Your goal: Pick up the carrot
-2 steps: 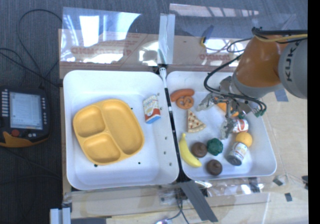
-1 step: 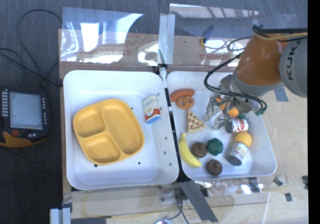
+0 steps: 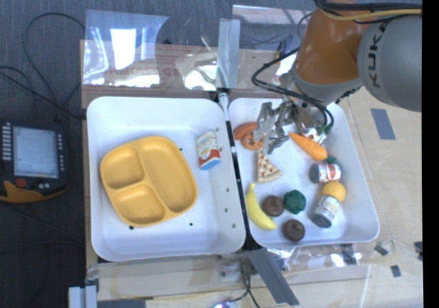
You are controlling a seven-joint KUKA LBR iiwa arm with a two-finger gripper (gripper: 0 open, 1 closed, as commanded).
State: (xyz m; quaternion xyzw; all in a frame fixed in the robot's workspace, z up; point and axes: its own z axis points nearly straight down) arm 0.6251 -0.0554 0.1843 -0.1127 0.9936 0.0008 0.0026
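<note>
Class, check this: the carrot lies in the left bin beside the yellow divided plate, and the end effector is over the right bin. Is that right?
Not quite. The camera view shows the carrot in the right bin, just right of the end effector. The yellow divided plate sits in the left bin.

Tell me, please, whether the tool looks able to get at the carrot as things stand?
Probably yes: the tool hangs just left of the carrot, whose top is uncovered; the cans sit below it.

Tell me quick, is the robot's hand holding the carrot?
Hand: open, holding nothing. It hangs over the right bin, left of the carrot.
</note>
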